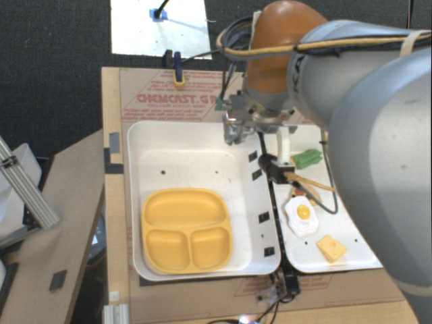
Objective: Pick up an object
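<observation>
The end effector (pixel 233 135) hangs over the back right corner of the left bin (pixel 145 155), close to the divider between the two bins. Its tip is small and dark against the bin wall, and nothing is visible between its parts; whether it is open or closed cannot be told from this view.

No object is named, so the candidates are judged by reach. Below the end effector and to its right, in the right bin (pixel 358 252), lie a green piece (pixel 307 158), a fried egg (pixel 301 216) and a cheese wedge (pixel 331 248). All look like small toy food: probably light, stiff plastic or rubber, not fragile, and somewhat slick. The egg is flat and low, so a pinch would have to take it across its white edge, and it may slip out. The cheese is blocky, with flat sides that should suit a pinch across its short width. The green piece is nearest, just right of the end effector, partly behind the cabling, so its shape is unclear.

In the left bin, below and left of the end effector, sits a yellow tray (pixel 187 229) with three compartments. It is wide and likely rigid; only a rim or a divider wall would offer a hold.

The arm (pixel 364 93) comes in from the right, its orange band (pixel 280 42) above the wrist, which points steeply down.
</observation>
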Controlling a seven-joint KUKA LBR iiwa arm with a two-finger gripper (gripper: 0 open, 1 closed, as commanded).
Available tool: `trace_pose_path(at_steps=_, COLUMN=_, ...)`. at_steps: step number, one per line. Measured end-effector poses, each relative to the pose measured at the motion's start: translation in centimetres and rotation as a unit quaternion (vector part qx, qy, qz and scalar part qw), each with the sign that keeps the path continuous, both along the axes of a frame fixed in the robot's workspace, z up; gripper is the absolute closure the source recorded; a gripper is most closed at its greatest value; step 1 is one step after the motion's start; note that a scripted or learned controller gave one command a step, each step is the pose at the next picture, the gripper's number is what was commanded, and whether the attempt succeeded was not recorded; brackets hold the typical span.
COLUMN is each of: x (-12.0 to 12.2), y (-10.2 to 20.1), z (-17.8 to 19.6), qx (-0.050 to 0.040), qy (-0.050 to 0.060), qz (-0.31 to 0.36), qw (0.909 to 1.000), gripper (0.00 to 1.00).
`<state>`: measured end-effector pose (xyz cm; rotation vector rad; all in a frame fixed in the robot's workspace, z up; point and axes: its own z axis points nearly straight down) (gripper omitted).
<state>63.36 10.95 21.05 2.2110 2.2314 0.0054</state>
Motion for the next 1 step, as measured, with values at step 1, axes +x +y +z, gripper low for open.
trace_pose_path(at_steps=1, x=-0.02, y=-0.35, z=0.02, qx=-0.0008, qy=0.0, qz=-0.002, qw=1.0, gripper=0.0)
